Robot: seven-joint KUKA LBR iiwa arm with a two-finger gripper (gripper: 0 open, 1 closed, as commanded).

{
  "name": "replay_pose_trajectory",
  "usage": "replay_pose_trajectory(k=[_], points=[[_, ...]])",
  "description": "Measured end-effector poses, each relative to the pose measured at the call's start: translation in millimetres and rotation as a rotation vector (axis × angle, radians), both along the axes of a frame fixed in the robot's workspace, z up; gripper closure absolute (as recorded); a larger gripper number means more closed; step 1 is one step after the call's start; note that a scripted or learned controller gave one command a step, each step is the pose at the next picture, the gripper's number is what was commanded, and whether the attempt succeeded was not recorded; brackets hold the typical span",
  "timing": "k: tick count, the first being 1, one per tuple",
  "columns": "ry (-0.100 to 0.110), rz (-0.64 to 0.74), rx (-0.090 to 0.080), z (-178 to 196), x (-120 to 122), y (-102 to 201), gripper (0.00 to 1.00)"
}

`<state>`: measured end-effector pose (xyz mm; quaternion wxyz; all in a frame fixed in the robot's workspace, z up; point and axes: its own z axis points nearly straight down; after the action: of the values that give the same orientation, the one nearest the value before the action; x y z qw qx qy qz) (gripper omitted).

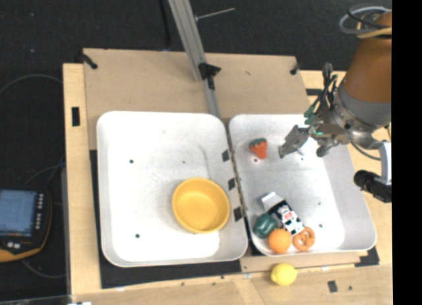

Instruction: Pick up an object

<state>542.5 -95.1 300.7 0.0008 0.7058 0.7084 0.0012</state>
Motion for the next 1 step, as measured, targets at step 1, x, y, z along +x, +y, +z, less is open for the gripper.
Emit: replay_pose_trajectory(k=[1], points=[[0.000,-0.002,0.000,0.1,0.0,0.0,0.00]])
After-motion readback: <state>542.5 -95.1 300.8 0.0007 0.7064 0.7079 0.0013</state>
